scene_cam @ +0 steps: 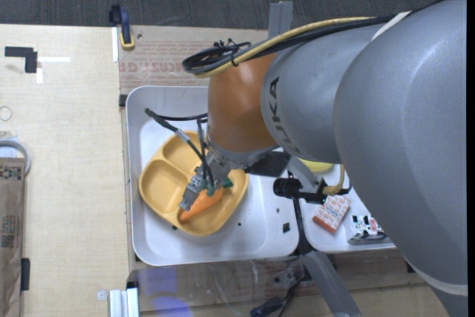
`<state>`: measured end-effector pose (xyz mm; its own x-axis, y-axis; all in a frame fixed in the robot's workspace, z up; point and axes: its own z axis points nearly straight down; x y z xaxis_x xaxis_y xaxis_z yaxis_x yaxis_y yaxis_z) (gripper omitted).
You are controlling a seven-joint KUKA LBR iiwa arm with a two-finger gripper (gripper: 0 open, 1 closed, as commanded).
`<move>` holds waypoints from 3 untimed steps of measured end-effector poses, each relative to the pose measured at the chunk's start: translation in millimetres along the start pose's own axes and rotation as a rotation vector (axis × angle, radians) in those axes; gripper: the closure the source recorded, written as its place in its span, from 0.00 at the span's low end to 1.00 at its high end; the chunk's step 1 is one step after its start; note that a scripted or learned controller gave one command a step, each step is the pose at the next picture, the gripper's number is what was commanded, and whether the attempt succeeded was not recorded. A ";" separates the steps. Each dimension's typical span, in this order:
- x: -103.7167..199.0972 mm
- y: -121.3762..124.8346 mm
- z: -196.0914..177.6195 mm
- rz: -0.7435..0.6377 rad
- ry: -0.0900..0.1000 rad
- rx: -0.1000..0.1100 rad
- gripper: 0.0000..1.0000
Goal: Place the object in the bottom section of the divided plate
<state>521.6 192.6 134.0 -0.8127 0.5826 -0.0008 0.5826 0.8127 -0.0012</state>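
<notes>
On the pale wooden bench [67, 159], one yellow divided plate [159, 185] lies in the left of two white bins [141, 234], close to that bin's left wall with open white floor to its right and below. A single orange carrot-like object [199, 206] rests in the plate's lower section near its right rim, the gripper [200, 185] right over it and apparently touching its top; whether the fingers are spread or closed cannot be told. Farther right, past the grey arm [386, 130], two small items lie in the second bin [349, 245]: a red-and-white packet [332, 213] and a white printed card [366, 228].
</notes>
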 end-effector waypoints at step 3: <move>-7.9 -42.9 20.3 -0.415 -0.009 -0.012 1.00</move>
<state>503.0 153.2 113.8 -0.9786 0.2055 -0.0113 0.2054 0.9787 0.0082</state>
